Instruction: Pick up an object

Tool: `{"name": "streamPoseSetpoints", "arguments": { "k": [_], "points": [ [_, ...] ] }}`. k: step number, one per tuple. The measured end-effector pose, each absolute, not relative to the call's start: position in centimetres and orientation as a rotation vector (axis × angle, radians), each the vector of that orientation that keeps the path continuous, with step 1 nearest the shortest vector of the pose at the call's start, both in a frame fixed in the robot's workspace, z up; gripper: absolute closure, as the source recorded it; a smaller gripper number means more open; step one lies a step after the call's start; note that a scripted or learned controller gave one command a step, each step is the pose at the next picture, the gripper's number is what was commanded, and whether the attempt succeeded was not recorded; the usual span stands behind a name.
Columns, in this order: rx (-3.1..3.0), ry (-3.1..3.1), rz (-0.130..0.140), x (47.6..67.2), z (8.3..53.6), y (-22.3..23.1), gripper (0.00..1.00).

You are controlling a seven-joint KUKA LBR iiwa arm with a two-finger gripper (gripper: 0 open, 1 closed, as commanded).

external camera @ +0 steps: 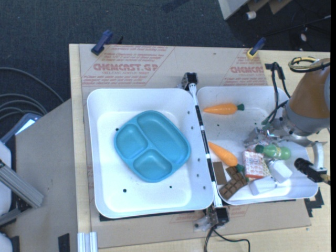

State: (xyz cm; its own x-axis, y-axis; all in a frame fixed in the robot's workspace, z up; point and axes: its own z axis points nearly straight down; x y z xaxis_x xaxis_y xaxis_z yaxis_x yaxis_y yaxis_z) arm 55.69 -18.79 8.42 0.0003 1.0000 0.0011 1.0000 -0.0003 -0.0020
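The right bin (247, 92) holds several small items. An orange toy carrot (222, 108) lies near its far side and a second carrot (222, 154) lies by its left wall. A brown chocolate bar (233, 184) sits at the near left corner. Beside it are a red and white packet (255, 165), a green bottle (276, 151) and two white blocks (281, 171). My gripper (261, 136) reaches in from the right, low over the bin floor, just above the green bottle and the packet. Nothing is visibly held.
The left bin (105, 185) holds a blue divided plate (151, 146). A black-edged divider (201, 135) separates the two bins. The grey arm with its orange band (310, 96) covers the right bin's far right corner. Cables (275, 80) hang beside the arm.
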Motion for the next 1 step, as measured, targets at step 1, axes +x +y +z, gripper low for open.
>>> {"name": "streamPoseSetpoints", "arguments": {
  "k": [1],
  "points": [
    [-2.221, -2.219, 0.001, 52.13, 8.44, -17.16, 0.0]
  ]
}}
